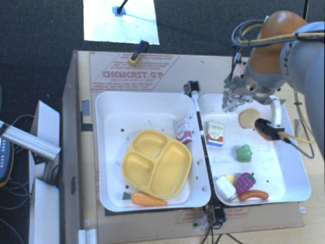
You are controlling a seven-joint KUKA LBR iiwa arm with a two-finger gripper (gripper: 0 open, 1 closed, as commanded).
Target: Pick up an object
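Since the gripper [234, 101] hangs near the right bin's far wall [218, 96], it may snag there. Just beside it lies the round cookie [249, 118], flat and hard to pinch. Whether the gripper is apart or together I cannot tell.

My arm [297, 39] is running off the right edge, and my gripper [234, 101] is looking too blurred to read.

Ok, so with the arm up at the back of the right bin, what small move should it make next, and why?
Probably shift the gripper a little toward the round tan cookie and lower over it. The gripper hangs at the right bin's back edge with nothing visibly held, and the cookie is the nearest item, lying flat with clear floor around it.
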